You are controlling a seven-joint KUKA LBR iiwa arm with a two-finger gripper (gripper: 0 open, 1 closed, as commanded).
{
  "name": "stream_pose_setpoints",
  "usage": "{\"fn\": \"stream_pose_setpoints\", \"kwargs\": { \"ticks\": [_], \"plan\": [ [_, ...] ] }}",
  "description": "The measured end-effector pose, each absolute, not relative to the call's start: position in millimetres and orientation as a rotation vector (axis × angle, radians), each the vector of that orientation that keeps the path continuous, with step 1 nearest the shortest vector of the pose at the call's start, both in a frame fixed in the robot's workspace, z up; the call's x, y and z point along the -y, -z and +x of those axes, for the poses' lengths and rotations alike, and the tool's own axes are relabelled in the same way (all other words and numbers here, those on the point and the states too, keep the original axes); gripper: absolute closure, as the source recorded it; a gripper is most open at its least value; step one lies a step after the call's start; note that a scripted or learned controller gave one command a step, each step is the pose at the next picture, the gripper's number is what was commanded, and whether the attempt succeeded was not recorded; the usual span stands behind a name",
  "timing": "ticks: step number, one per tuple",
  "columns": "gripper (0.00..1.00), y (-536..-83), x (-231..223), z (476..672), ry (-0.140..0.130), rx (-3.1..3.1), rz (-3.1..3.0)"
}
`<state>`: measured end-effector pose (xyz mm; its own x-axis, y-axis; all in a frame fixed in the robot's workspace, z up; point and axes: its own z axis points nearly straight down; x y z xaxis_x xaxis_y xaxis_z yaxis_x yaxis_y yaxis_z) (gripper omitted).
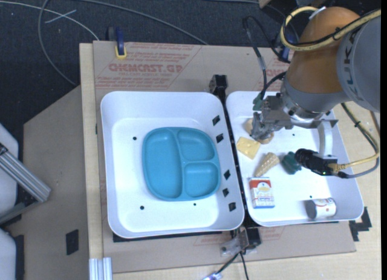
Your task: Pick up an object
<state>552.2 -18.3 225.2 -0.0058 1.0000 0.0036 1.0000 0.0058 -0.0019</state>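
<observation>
Your pincer (261, 129) hung low over the right bin (347, 203); you couldn't tell its opening. A cheese wedge (247, 147) lay just at its 7 o'clock, a cone-shaped piece (266, 165) and red carton (261, 192) beyond. The blue divided plate (180, 163) sat in the left bin (115, 152).

At the upper right of the frame, the robot arm (329, 49) shows a broad orange band over a rounded grey casing with dark lettering at its edge. Yellow and black cables loop around it. Below, its hand (263, 124) is a small grey metal block.
</observation>
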Motion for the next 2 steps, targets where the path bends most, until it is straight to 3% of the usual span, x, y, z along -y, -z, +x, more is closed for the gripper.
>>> {"fn": "stream_pose_setpoints", "kwargs": {
  "ticks": [2],
  "plan": [
    [1.00,-230.4,-85.3,523.0,0.004,2.228,-2.211]
  ]
}}
